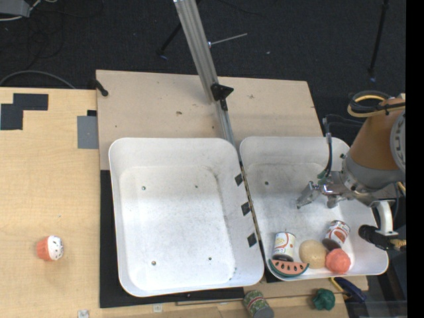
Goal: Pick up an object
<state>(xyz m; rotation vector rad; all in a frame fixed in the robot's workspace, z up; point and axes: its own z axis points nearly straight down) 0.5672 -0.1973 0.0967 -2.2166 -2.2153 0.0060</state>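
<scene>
My gripper (317, 203) hangs over the middle of the right bin (278, 164), coming in from the right on the grey and orange arm (374, 148). Its two metal fingers stand spread, open, with nothing between them. Below it, along the bin's near edge, lie a white and yellow can (283, 246), a pale round object (311, 252), a red and white can (336, 232), a pink-red ball (338, 261) and a watermelon slice toy (289, 267). The gripper is above and apart from all of them.
The left bin (132, 158) sits beside the right one, with black clips along the shared edge. An aluminium post (199, 42) slants up behind the bins. A green object (324, 299) and a small can (255, 303) lie before the bins. A red-white ball (50, 248) rests far left.
</scene>
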